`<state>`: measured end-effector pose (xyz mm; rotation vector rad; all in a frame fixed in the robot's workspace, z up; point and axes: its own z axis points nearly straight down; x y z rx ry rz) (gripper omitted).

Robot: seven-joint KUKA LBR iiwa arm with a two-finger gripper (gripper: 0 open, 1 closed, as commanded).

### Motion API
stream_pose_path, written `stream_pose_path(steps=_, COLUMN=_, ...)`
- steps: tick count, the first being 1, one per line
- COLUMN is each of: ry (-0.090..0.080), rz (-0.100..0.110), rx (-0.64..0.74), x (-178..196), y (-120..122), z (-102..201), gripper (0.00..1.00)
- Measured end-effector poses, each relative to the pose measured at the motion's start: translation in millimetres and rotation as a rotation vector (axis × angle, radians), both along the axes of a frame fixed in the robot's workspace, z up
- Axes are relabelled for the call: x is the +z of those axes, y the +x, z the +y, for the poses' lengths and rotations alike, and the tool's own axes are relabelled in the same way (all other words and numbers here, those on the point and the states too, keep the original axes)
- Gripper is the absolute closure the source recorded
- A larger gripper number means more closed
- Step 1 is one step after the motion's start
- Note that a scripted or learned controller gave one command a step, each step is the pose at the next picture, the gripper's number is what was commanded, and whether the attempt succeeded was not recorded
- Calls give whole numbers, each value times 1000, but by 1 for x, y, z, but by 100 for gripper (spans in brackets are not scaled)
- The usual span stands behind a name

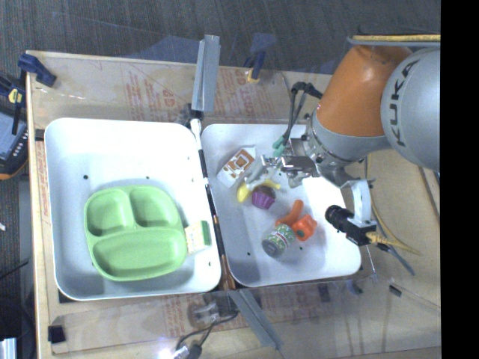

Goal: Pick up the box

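Box, a small white-and-brown carton, lies tilted in the upper left part of the right bin, close to the wall that divides it from the left bin. The gripper hangs just to the carton's right, low over the clutter, and whether its claw is spread or pinched cannot be told from this angle; nothing is seen between its tips. Crowding the carton are a yellow piece and a purple toy just below it, with an orange toy and a small round can farther down the same bin. A green divided plate sits in the left bin, with a small pale green block at its right edge.

Doing this step well likely means shifting left until the claw is centred over the carton, turning the wrist so the tips straddle its narrow sides, and descending straight. The risk appears to be catching the yellow piece or purple toy instead, or nudging the light carton against the bin wall.
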<state>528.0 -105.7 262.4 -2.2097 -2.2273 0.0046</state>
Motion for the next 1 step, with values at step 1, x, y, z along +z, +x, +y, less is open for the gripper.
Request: stream_pose_path(steps=1, ry=-1, rz=1, rx=-19, x=-129, y=23, z=-33, gripper=0)
